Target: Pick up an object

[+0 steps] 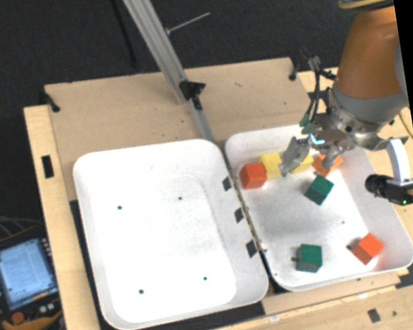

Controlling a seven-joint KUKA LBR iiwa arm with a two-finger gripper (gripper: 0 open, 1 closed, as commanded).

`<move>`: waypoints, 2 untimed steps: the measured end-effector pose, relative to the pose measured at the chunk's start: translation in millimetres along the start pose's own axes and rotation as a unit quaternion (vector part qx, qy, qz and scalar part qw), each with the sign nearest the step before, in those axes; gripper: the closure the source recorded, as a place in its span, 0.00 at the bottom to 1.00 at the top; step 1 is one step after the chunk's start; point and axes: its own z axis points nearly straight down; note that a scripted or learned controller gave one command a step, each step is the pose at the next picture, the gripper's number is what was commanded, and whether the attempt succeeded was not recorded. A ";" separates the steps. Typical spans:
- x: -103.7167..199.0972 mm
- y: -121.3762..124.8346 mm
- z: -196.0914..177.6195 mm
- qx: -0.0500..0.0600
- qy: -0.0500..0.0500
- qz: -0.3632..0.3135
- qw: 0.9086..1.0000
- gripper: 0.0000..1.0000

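Setting: you look down on a tabletop (128,110) carrying two white bins; the left bin (162,229) and the right bin (380,203) sit side by side, long edges nearly touching.

Hand: the hand (307,154) hangs over the far half of the right bin, near its far edge. You cannot tell from this view whether it is open or closed, and nothing can be seen gripped in it.

Task's things: all lie in the right bin. An orange cube (252,175) and a yellow cube (271,163) touch each other near the far-left corner. A green cube (319,190) lies tilted toward the middle, just beside the hand. A second green cube (308,257) sits near the near edge, and a second orange cube (366,247) near the near-right corner. A small orange piece (327,164) shows beneath the hand; its shape is unclear.

Handling: judge the cubes light, stiff and smooth; take one across two flat opposite faces.

Obstacles: the touching orange and yellow pair leaves little room for a finger between them. The tilted green cube may slip or roll. The two near cubes stand well apart from the rest, so you may find them easier.
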 end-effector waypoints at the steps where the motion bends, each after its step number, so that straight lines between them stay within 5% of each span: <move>1: 0.0 0.8 -2.4 -0.003 0.000 0.001 1.000 0.00; 2: -0.2 4.1 40.4 0.000 -0.001 0.003 1.000 0.00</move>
